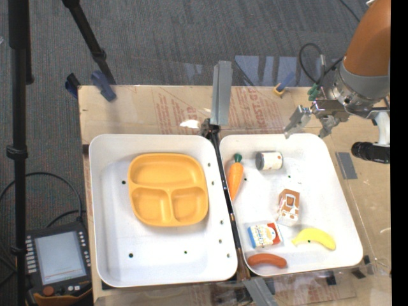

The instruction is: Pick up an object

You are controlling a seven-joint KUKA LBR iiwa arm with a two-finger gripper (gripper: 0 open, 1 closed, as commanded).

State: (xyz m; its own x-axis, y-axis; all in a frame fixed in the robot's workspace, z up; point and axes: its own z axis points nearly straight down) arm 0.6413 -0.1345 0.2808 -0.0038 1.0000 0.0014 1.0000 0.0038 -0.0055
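Note:
My gripper [312, 123] hangs above the far edge of the right bin [319, 155], its two fingers spread open with nothing between them. Below it in that bin lie a small white can [269, 160] on its side, a carrot [234, 176] along the left wall, a small orange-and-white carton [289, 207], a blue-and-white box [264, 235], a yellow banana [314, 238] and a red sausage [267, 260]. The can is the closest item to the gripper, lying left of and nearer than the fingers.
The left bin [115, 260] holds a yellow divided plate [169, 189]. A grey upright post [221, 94] stands between the bins at the back. A tripod leg [83, 24] crosses the upper left. A pendant screen [58, 257] sits at the lower left.

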